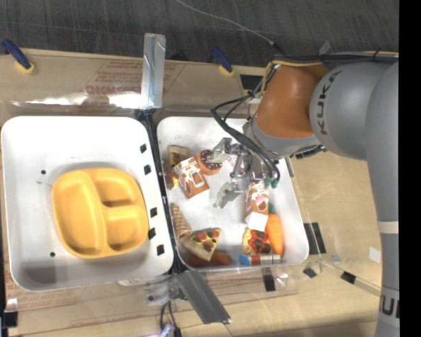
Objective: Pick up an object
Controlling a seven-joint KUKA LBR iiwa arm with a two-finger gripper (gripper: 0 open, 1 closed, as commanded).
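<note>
Camera view: the gripper (228, 188) hangs over the middle of the right bin (289, 220), jaws apart with nothing between them. A small carton (191, 176) lies at the gripper's 9 o'clock, a carrot (274, 233) at its 4 o'clock. The carton looks light and stiff; grip it across its flat sides.

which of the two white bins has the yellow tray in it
The left bin: the yellow divided tray lies in it alone, while the right bin holds small toy foods.
</note>
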